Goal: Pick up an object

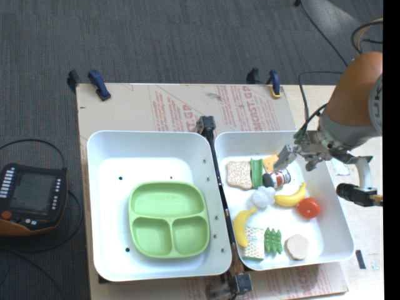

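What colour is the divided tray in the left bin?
Light green; the divided tray shows plainly in the camera view, lying in the left bin.

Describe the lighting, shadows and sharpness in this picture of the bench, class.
Camera view: even, soft light, with no harsh glare on the white bins; the green tray casts only a faint shadow; the gripper and small items like the tomato look slightly soft, and the carpet is dimmer.

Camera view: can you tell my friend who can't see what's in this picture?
A robot arm's gripper hovers over the right bin, filled with toy food: bananas, a tomato, bread. The left bin holds a green divided plate.
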`<state>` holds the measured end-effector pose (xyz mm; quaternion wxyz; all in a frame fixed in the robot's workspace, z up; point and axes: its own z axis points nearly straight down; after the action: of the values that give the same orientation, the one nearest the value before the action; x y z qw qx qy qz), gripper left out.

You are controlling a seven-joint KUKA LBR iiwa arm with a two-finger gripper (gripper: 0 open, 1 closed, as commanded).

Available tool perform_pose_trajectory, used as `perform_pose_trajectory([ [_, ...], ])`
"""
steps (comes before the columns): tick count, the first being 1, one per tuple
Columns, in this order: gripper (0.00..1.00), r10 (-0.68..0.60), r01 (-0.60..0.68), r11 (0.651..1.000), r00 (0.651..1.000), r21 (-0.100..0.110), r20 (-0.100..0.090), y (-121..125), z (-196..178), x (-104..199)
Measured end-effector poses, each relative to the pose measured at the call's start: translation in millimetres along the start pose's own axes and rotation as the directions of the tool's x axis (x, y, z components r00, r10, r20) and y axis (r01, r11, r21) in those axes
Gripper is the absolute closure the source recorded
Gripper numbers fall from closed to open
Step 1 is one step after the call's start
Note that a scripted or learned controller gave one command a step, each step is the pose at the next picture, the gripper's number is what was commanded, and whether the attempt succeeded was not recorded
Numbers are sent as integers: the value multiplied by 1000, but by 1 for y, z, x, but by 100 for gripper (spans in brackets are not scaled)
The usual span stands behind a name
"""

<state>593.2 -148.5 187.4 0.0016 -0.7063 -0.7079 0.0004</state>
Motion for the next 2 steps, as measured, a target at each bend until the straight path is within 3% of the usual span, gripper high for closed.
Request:
perform_pose_trajectory([
  [1,0,2,-2,1000,1000,-2,1,14,89,13],
  [2,100,3,-3,1000,1000,0,-1,14,80,13],
])
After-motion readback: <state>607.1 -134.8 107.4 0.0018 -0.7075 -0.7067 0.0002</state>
